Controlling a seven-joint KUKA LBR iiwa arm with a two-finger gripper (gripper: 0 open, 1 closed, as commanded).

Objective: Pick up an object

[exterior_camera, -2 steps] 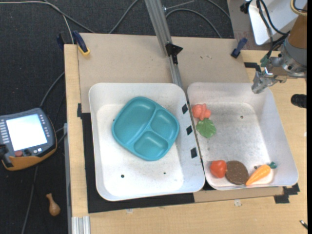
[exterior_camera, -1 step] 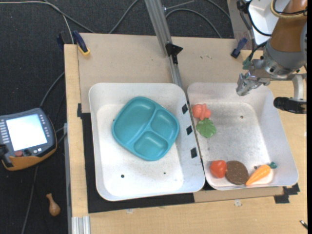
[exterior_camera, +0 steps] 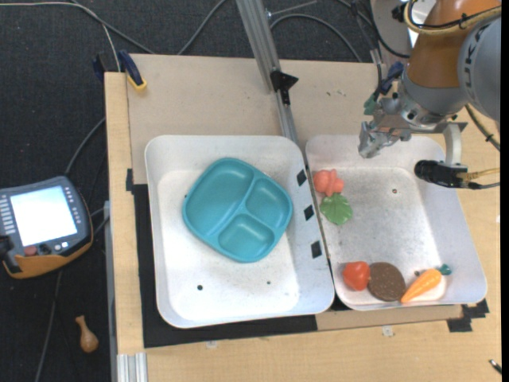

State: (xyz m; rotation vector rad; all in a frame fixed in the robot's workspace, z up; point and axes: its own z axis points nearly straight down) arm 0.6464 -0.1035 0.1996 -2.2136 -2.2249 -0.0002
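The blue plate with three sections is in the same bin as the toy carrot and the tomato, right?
Not quite. The camera view shows the blue plate alone in the left bin. The toy carrot and the tomato lie in the right bin, along its near edge, with a brown disc between them. The plate does have three sections.

A teal divided plate [exterior_camera: 238, 208] is seen tilted in the left white bin [exterior_camera: 171, 293]. A handheld control pendant [exterior_camera: 41, 225] with a lit screen is placed at the far left of the frame, on dark flooring crossed by cables [exterior_camera: 64, 6]. A small wooden-handled tool [exterior_camera: 85, 335] is seen at lower left.
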